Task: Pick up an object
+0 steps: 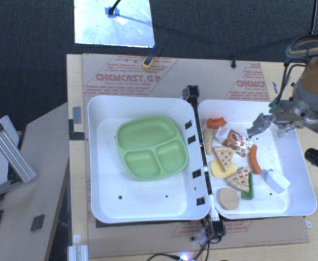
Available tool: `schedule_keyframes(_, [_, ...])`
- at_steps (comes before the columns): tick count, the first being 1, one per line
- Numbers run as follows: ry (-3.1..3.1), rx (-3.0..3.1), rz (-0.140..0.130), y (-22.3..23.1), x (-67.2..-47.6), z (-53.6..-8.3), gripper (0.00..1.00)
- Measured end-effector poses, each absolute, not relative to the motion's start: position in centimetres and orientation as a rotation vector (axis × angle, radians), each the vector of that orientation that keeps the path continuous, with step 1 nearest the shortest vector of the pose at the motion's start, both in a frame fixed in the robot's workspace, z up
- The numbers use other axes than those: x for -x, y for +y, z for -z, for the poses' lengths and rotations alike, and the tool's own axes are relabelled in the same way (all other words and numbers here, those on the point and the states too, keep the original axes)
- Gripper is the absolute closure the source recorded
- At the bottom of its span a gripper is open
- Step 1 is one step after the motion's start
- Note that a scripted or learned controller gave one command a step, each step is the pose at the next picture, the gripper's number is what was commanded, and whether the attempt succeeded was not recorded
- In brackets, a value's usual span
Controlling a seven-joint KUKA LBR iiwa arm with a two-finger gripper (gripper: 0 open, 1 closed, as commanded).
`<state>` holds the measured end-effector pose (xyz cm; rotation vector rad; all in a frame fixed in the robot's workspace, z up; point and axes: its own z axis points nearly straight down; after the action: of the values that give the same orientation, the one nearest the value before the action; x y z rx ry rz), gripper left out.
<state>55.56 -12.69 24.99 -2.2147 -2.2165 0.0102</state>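
Dark carpet all round, with a pale wooden counter in the middle and a sheet of brown printed cardboard laid over it. Beyond that, a shiny metal plate on the floor. On the cardboard, two shallow white bins side by side, touching along a black clipped seam.

Left bin: holding a green divided plate, lying flat, one long compartment at the far side and two smaller ones nearer.

Right bin: holding a cluster of toy food toward its left half. At the far end, a red-orange piece; just beside it along the seam, a pale corn cob. Near the centre, a patterned brown and white piece, with a pizza slice next to it and a yellow piece touching that slice's near end. A second pizza slice closer to the front, with a green piece at its edge. A red sausage lying just right of the cluster, a round tan cookie at the front, and a white bottle off to the right, lying on its side.

Grey arm with orange band reaching in from the right. Pincer over the right bin, above the patterned piece and the sausage, pinching nothing visible; spread or pressed together, cannot tell.
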Motion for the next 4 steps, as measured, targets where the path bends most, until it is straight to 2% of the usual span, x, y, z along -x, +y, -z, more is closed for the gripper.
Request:
schedule_keyframes(1, [-2.226,2.219,0.002,-12.7,-55.8,-25.6,0.0])
schedule_keyframes(2, [-2.223,2.22,0.001,-12.7,-55.0,-21.1,0.0])
schedule_keyframes(4, [-2.221,2.219,-0.002,-13.8,-54.8,-11.3,0.0])
